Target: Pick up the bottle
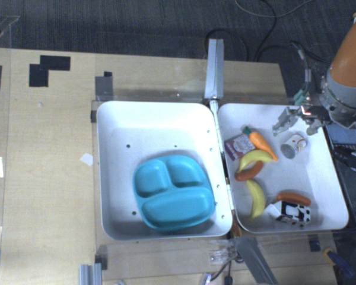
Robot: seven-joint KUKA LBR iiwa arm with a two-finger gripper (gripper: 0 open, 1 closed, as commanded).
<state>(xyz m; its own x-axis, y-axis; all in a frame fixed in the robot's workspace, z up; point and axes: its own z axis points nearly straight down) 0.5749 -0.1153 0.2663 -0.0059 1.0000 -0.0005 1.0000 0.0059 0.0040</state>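
Bottle near right bin's back edge — fingers spread just above.

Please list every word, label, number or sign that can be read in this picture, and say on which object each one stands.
No text can be read.
Purple packet in the right bin: it carries a print, too blurred to read.
Black-and-white item near the right bin's front: patches, no legible letters.
Bottle: no label can be made out.
Black marks on the bench: plain shapes, not letters.
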